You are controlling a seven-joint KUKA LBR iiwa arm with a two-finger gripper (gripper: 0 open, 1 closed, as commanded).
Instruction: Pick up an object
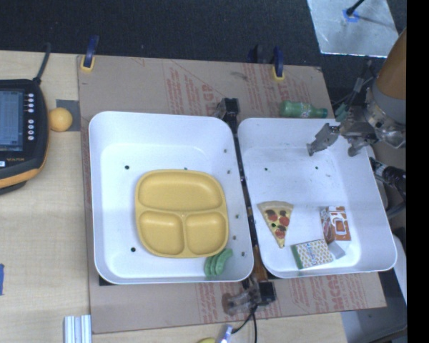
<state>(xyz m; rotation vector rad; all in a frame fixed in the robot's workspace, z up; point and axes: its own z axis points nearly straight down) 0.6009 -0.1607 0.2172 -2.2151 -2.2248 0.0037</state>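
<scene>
My gripper (337,141) hangs over the far right part of the right bin (293,156), fingers spread open with nothing between them. Below it in the same bin lie a pizza slice toy (277,221), a red and white packet (335,224) and a small green patterned box (312,254), all near the front. The left bin (111,191) holds a yellow divided tray (180,212) and a green toy (218,263) at its front right corner.
A green bottle-like object (303,109) lies on the cardboard behind the right bin. A teach pendant (11,134) and a yellow ball (60,119) sit at the left. Clamps (277,59) hold the cardboard's far edge.
</scene>
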